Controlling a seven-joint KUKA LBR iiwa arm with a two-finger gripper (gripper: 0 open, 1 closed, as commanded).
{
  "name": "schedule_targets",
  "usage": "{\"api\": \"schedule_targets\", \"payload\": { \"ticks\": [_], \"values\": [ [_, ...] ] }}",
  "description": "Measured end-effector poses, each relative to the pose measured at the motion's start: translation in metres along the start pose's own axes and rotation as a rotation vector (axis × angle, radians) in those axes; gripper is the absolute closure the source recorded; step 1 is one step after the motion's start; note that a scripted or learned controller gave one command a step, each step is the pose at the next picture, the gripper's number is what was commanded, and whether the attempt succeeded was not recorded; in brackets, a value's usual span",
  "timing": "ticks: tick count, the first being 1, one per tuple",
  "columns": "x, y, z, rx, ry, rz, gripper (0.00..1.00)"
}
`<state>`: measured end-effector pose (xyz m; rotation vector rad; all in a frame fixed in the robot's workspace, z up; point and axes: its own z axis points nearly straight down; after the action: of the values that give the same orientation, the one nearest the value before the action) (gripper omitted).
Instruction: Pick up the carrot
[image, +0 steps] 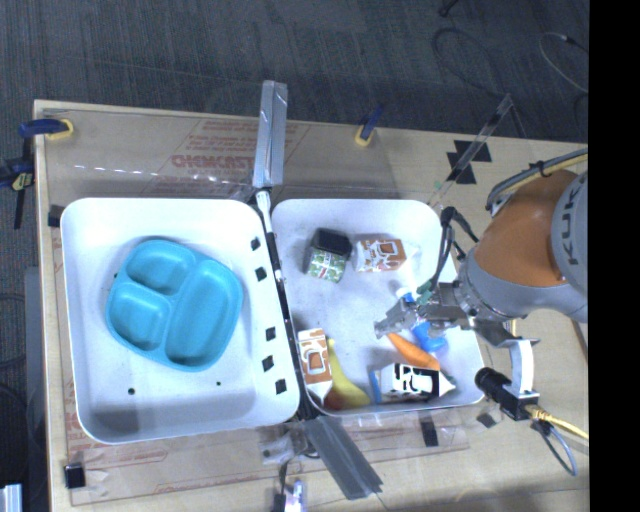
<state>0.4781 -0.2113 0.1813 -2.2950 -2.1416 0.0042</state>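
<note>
A dark grey carpeted floor (150, 50) is surrounding the wooden bench (400, 150), which is carrying two white bins. Well to the left of the gripper (420, 318), the left bin (80, 300) is holding a blue divided tray (175, 302). The right bin (300, 225), beneath the gripper, is holding small packages. The carrot (410, 348) is lying just below the gripper, touching or nearly touching it; whether its fingers are apart or together is something I cannot tell. A yellow banana (345, 390) is lying lower left.
</note>
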Motion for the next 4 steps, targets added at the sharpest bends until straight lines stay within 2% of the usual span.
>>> {"api": "schedule_targets", "payload": {
  "ticks": [1, 2, 3, 4],
  "values": [
    [0.007, -0.003, 0.043, 0.003, 0.003, 0.326, 0.0],
    [0.007, -0.003, 0.033, 0.005, 0.003, 0.322, 1.0],
    [0.008, -0.002, 0.024, 0.007, 0.004, 0.317, 1.0],
    [0.008, -0.002, 0.024, 0.007, 0.003, 0.317, 0.0]
  ]
}}
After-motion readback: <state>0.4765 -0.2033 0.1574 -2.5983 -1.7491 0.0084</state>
